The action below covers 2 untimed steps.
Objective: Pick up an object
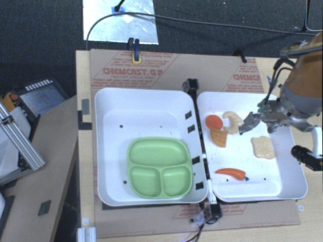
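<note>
The right bin holds several toy foods. A red round piece lies beside a pale curved piece, with an orange wedge just in front of them. A beige bread slice lies further right, and a red-orange pepper sits near the front wall. My gripper hangs over the right bin's back half, just behind the bread slice and to the right of the pale curved piece. Its fingers stand spread and open, with nothing between them.
The left bin bears a green divided plate in its front half. A black clip strip runs along the wall between the two bins. The arm's orange band rises at the right edge.
</note>
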Tool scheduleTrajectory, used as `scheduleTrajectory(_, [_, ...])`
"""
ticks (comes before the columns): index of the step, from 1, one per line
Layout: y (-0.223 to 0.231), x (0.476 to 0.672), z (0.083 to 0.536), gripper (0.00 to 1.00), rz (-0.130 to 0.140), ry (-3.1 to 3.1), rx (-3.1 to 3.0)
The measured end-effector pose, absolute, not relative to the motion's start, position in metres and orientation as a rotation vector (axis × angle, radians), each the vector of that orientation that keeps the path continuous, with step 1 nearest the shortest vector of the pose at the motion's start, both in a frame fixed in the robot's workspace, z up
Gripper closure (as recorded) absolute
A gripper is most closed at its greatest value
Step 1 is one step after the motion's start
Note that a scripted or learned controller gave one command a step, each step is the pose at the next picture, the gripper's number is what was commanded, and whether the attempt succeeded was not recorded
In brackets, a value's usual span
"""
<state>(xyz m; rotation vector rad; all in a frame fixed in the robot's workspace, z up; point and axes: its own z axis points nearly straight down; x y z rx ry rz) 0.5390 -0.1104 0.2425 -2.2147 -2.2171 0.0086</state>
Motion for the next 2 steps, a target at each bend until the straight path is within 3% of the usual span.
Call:
scheduleTrajectory(1, [-0.110,0.541,0.248,0.00,-0.002,-2.226,-2.219])
scheduleTrajectory(2, [-0.120,0.538,0.195,0.00,0.003,-2.220,-2.220])
